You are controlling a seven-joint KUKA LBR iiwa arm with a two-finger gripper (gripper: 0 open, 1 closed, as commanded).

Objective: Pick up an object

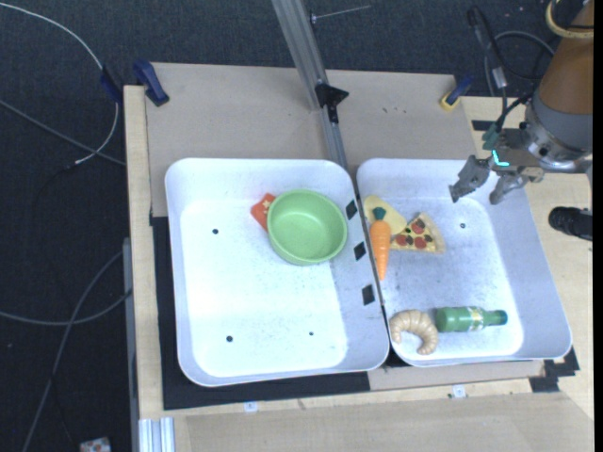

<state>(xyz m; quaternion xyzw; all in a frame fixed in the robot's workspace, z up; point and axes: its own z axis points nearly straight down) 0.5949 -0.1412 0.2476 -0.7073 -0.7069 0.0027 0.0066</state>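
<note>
Two white bins fill mid-frame, the left bin [203,347] carrying a green bowl [306,225] near its upper right. The gripper [488,183] hovers upper right, fingers spread, gripping nothing. Below it in the right bin [528,271]: green bottle [468,320], croissant [415,330], carrot [379,240], pizza slice [419,235].

Red object [263,211] mostly hidden behind the green bowl [305,226], kind unclear, yellow item [380,207] partly covered by the carrot [379,241] and pizza slice [417,235], robot arm [570,83] cut off at the right edge, bottle [470,319] label too small to read
</note>
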